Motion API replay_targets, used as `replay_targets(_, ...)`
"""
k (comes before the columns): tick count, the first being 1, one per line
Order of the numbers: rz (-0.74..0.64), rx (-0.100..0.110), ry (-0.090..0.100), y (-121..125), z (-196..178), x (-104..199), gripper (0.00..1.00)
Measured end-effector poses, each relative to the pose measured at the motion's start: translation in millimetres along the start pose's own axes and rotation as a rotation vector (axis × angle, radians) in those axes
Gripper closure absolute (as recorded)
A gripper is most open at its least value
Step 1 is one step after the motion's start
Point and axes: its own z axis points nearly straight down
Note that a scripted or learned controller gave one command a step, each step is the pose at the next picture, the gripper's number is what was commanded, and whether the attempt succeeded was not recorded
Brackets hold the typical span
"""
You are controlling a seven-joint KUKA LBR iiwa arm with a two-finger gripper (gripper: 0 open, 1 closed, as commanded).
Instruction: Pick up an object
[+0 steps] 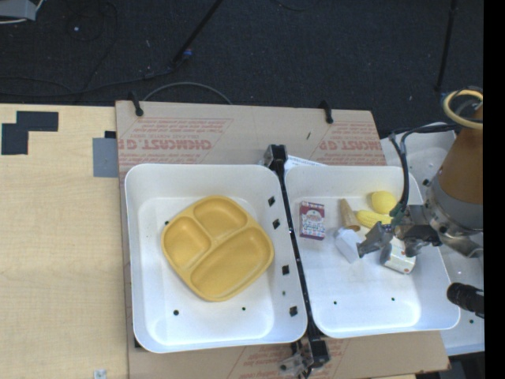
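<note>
We see the grey two-finger gripper [377, 242] low in the right white bin [371, 314], fingers spread over a pale crumpled plastic scrap [346, 245] just left of it (light, flimsy, we judge); pinch its bunched middle.

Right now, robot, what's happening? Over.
Gripper low in right bin, among small things. Nothing seen held. Yellow piece and small card box close by. Yellow tray alone in left bin.
</note>
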Motion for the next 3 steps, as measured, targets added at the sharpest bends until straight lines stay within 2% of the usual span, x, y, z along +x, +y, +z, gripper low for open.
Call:
replay_targets(1,-0.002,-0.009,-0.001,1.6,-4.7,0.0,0.00)
replay_targets(3,-0.002,-0.005,0.000,-3.0,87.7,-4.9,0.00)
